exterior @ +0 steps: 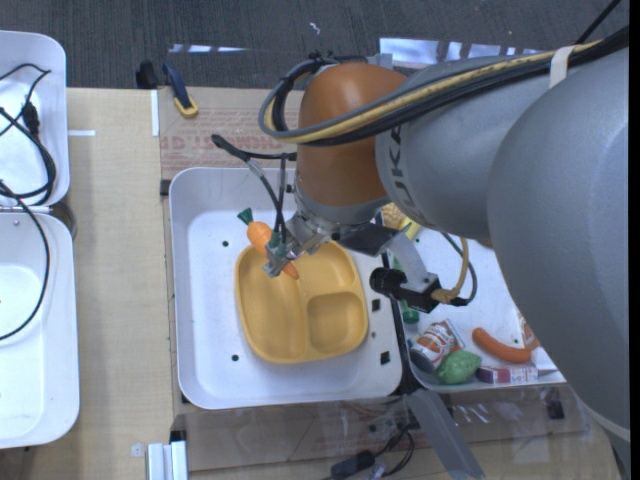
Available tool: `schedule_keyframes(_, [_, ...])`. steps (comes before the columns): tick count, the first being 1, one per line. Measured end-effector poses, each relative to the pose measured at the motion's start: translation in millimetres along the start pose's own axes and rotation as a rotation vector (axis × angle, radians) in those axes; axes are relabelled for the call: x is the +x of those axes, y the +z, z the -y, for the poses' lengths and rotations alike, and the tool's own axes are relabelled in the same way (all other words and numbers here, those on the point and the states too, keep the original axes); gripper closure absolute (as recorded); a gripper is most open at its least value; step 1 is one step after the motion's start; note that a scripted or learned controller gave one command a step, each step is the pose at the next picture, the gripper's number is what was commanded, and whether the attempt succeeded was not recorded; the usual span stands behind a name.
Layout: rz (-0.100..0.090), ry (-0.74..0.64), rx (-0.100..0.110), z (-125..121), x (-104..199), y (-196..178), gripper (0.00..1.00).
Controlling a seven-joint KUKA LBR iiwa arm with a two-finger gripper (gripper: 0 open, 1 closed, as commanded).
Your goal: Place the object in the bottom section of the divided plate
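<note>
My end effector (277, 258) sits over the upper rim of the yellow divided plate (300, 318), pinching a toy carrot (262, 234) near its thin tip. I judge it light, stiff, slick plastic, better gripped mid-body. The plate lies in a white bin (200, 298); bin walls are near, with open floor toward the desk's left edge.

Left bin (190, 298) on wooden bench (110, 268). Right bin (425, 376) holds small can (434, 345), green item (459, 368) just beside it, orange-red sausage-shaped item (503, 347), flat packet (507, 374) near front rim. Blue-yellow clamp (180, 90) at bench's far edge. White fixture (30, 238) with black cables (25, 153) at far left.
</note>
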State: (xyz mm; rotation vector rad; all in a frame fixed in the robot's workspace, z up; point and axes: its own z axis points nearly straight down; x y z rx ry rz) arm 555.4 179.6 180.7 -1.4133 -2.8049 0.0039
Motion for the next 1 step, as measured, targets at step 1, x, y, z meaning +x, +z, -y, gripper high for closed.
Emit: schedule_keyframes(1, [0.000,0.001,0.000,0.2,-0.5,0.0,0.00])
